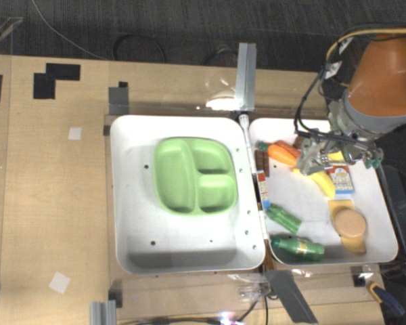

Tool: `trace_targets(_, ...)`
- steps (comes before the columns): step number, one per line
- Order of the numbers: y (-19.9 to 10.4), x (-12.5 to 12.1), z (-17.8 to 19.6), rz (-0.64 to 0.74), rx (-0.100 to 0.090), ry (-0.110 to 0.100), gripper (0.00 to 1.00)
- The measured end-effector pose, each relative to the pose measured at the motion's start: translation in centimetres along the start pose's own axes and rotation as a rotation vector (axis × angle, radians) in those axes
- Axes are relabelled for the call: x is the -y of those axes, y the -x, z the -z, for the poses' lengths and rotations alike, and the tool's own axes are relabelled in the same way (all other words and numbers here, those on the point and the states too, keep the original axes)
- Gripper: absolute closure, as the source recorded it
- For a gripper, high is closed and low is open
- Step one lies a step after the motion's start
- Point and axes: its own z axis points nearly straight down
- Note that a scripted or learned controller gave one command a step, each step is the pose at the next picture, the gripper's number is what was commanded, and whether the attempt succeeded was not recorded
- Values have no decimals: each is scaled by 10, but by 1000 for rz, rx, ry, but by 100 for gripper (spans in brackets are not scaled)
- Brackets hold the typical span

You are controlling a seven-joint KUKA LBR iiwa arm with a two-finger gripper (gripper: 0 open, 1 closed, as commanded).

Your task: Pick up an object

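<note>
My gripper (310, 159) hangs low in the upper part of the right bin (296, 191), reaching in from the right. It sits just right of an orange carrot-like piece (282, 153) and over the upper end of a yellow banana-shaped piece (323, 182). Whether it touches either one is hidden by the gripper body. A small red, white and blue box (341, 180) lies beside the yellow piece. A tan round cup (350, 227) stands lower right. Two green bottles (284, 217) (298, 248) lie along the bin's lower left.
The left bin (125, 181) holds a green divided plate (193, 175). A metal post (246, 73) rises behind the wall between the two bins. The arm's orange band (386, 66) and dark cables (311, 100) overhang the right bin's back corner.
</note>
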Motion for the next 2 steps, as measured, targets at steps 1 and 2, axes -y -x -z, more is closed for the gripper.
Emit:
trace_targets(1, 31, 89, -34, 67, -13, 1, 100)
trace_targets(2, 33, 86, -32, 72, -9, 1, 0)
